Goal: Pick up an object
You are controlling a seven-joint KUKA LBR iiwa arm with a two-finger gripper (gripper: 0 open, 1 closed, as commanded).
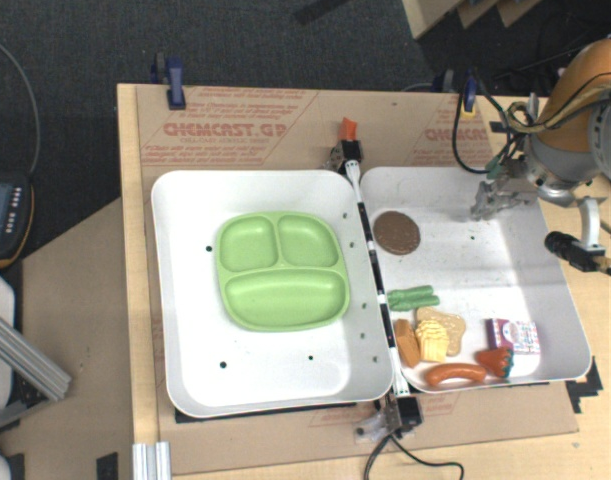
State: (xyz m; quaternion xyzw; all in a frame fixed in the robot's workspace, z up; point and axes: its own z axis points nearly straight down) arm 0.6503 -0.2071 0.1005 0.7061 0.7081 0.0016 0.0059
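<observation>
My gripper [492,200] hangs over the far right part of the right bin [525,258], with nothing seen in it. A brown round patty [396,233] lies to its left, near the divider. Along the bin's near side lie a green bean pod [412,297], a tan cracker with a yellow piece [437,333], an orange stick [409,344], a red sausage [455,374], a small red piece [497,360] and a pink and white carton [521,337]. All of these are well apart from the gripper.
The left bin [185,298] holds a green divided plate [282,270]. The grey arm with its orange band [583,88] comes in from the upper right. Cables [485,128] hang beside the wrist. Cardboard [255,128] lies under both bins.
</observation>
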